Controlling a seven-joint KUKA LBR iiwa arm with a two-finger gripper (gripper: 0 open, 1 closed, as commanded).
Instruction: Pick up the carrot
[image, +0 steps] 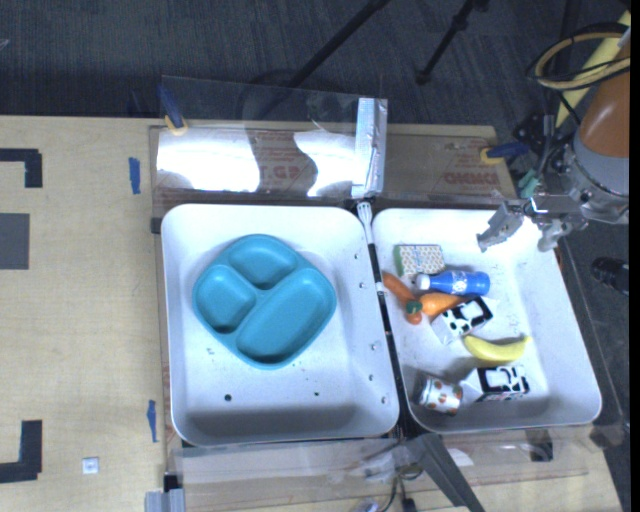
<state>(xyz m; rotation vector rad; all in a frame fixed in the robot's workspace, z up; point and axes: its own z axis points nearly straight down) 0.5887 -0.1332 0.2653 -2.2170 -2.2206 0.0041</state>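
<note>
Gripper (522, 229) of the grey arm is hovering over the far right corner of the right shallow white bin (570, 330), its two pale fingers (497, 229) spread apart and gripping nothing. Orange carrot (415, 297) is lying near the left wall of that bin, well apart from the gripper, its tip pointing toward the far left. Blue and white plastic bottle (455, 283) is lying just beside it, touching or overlapping its thick end. Small green patterned box (418, 259) is sitting just beyond them. Yellow banana (494, 347) is resting near the bin's middle, with black and white toy pieces (466, 317) beside it and toward the near edge. Left white bin (190, 400) is carrying a blue three-compartment plastic plate (263, 298) at its centre
</note>
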